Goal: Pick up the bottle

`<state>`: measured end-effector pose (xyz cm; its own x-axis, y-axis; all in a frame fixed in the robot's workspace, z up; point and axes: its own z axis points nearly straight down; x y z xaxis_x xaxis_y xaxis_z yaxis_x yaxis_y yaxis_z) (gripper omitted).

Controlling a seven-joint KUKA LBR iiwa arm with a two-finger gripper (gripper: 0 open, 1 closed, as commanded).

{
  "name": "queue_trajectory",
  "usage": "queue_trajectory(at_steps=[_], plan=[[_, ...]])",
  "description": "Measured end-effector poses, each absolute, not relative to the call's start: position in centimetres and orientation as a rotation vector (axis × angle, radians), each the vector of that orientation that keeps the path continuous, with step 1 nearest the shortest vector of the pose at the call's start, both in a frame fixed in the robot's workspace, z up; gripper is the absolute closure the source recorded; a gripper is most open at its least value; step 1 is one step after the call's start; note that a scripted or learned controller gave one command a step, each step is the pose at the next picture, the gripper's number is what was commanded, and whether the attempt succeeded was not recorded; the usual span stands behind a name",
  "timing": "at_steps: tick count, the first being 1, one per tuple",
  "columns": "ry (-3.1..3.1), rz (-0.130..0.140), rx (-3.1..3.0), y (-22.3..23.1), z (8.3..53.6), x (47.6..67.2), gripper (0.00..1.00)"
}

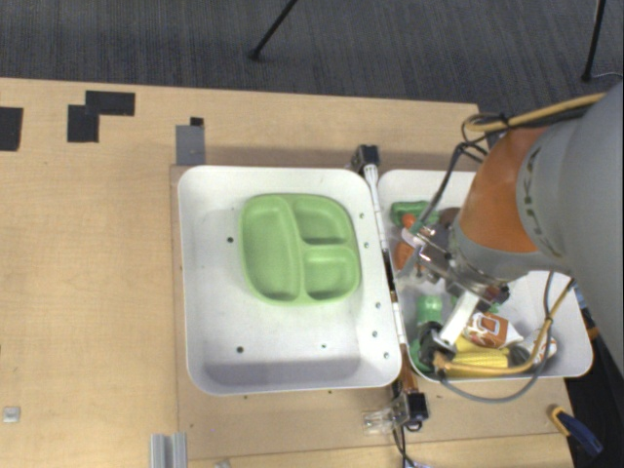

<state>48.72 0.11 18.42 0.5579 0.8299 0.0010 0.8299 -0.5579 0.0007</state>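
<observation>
Here, the gripper (444, 281) is seen low in the right bin (575, 354), among many small things. Whether it is open or shut cannot be told, and nothing can be seen held in it. The bottle (429, 310) is thought to be the green thing just beside the gripper, though this is not sure. A yellow thing (478, 363) and an orange packet (486, 331) are packed close by. The wrong thing could be grabbed, or the bottle pushed away, because everything is so crowded.

Arm (517, 203) hides much of right bin (579, 347); green item (429, 310), yellow item (478, 364) partly covered, kinds unclear.
</observation>
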Motion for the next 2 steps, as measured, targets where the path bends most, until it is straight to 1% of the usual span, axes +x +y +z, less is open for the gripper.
queue_trajectory(at_steps=[1, 2], plan=[[0.968, -0.001, 2.990, 2.6, 18.4, 48.7, 0.00], [0.982, 0.000, 2.987, 2.6, 19.4, 48.8, 1.00]])
